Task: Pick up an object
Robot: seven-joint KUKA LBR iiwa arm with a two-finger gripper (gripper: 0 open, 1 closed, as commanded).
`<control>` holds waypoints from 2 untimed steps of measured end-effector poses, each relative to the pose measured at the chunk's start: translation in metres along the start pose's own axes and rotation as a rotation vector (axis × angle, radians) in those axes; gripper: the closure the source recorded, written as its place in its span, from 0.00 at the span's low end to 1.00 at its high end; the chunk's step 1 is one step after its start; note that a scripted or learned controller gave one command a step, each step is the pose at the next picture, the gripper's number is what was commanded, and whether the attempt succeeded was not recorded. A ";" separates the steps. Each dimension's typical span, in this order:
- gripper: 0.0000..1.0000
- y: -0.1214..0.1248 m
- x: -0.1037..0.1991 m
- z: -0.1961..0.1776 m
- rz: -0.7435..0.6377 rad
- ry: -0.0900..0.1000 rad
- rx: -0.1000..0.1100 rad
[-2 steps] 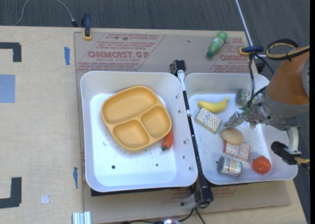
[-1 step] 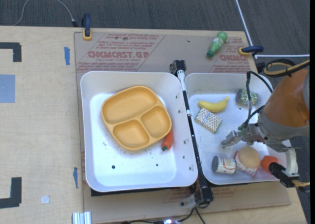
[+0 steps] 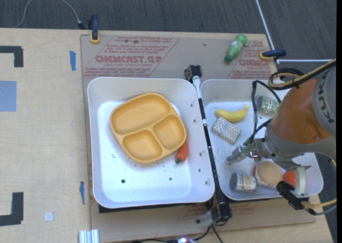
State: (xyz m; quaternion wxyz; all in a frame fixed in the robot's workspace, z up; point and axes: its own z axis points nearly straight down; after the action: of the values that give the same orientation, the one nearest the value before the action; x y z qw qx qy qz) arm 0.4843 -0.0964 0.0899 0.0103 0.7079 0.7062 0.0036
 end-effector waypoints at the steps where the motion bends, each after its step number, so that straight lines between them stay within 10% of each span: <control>1: 0.00 0.000 0.000 0.000 0.000 0.000 0.000; 2: 0.00 0.000 0.000 0.000 0.000 0.000 0.000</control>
State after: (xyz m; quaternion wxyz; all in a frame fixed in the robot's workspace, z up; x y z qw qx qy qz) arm 0.4843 -0.0961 0.0899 0.0104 0.7079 0.7063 0.0037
